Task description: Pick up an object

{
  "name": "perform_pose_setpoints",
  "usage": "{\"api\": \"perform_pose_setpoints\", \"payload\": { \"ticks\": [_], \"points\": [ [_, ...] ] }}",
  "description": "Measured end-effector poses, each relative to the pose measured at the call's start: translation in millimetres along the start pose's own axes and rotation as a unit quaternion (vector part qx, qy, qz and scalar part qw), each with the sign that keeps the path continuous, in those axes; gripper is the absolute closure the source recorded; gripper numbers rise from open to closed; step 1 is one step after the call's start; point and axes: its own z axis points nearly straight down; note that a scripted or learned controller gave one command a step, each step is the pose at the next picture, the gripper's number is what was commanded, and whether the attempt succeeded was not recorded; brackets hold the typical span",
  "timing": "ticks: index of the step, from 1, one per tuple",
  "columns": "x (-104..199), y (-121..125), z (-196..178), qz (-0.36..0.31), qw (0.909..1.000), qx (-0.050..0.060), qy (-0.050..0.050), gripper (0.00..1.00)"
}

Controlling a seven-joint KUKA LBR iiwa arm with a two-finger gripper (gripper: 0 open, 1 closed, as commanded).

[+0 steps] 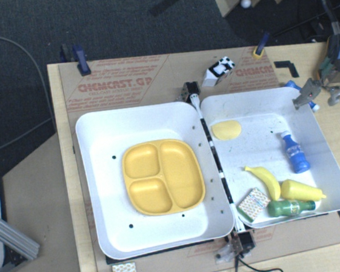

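The hand is hovering over the right bin's far corner, fingers spread apart, gripping nothing; banana is lying well below

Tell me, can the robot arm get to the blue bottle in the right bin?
Probably yes. The blue bottle lies alone on bare bin floor in the right bin, with nothing on top and open space all round. The gripper sits just beyond that bin's far right corner, so the way down looks free.
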Motion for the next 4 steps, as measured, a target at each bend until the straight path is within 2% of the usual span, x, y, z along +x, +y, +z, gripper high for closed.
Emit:
{"api": "perform_pose_setpoints", "payload": {
  "ticks": [1, 2, 3, 4],
  "points": [
    [-4, -15, 152, -0.001, 1.0000, 0.001, 0.002, 0.00],
    [0, -38, 173, -0.002, 1.0000, 0.000, 0.004, 0.00],
    [-3, -38, 163, -0.001, 1.0000, -0.001, 0.001, 1.00],
    [72, -3, 153, -0.001, 1.0000, -0.001, 0.000, 1.00]
  ]
}}
